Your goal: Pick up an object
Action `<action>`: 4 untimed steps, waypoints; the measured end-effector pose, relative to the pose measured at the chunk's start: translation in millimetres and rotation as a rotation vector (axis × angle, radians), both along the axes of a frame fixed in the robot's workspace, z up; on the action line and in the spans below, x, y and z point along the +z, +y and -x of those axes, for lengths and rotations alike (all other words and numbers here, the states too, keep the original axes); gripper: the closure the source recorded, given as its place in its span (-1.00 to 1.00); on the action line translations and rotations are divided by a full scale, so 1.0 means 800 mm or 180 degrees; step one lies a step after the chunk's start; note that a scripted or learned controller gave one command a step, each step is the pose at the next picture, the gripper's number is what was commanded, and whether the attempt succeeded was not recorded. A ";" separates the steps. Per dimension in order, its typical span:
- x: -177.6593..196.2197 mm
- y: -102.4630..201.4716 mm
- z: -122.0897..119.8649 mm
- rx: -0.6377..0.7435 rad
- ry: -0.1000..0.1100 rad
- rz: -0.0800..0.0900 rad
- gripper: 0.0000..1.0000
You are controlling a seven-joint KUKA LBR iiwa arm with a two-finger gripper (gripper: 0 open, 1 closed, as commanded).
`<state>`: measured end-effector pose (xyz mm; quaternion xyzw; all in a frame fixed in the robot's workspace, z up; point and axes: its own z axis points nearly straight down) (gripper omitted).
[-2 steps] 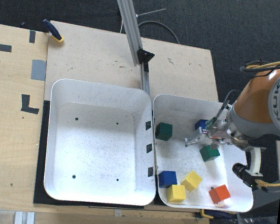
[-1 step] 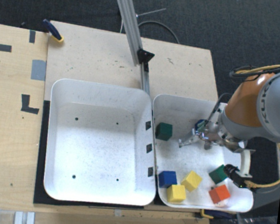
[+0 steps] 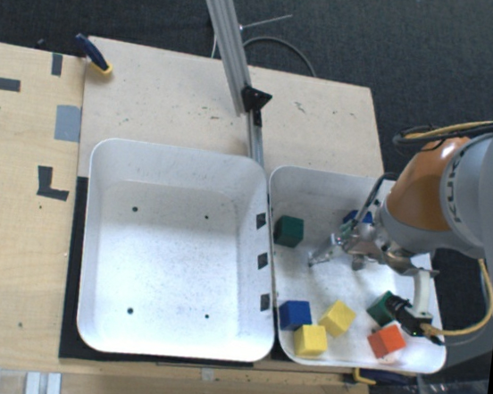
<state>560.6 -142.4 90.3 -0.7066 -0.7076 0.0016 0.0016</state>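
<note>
gripper [image 3: 329, 253] hung over the right bin [image 3: 320, 185], nothing in it, couldn't tell the finger gap; green cube [image 3: 289, 231] sat at its 10 o'clock; 2 yellow cubes [image 3: 325, 328] at 6

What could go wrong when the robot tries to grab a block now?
The gripper sits over bare floor in the right bin, beside the green block but not around it, so it may close on nothing. The blue block and two yellow blocks crowd the bin's front wall, so a grab there might push them away or pinch two. The arm hides a blue thing.
</note>
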 end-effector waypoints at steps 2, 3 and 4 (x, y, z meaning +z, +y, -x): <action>0.092 0.002 -0.006 0.0001 -0.0031 0.0003 1.00; 0.152 0.011 0.001 0.0002 -0.0026 0.0002 1.00; 0.227 0.021 -0.003 0.0005 -0.0034 0.0004 1.00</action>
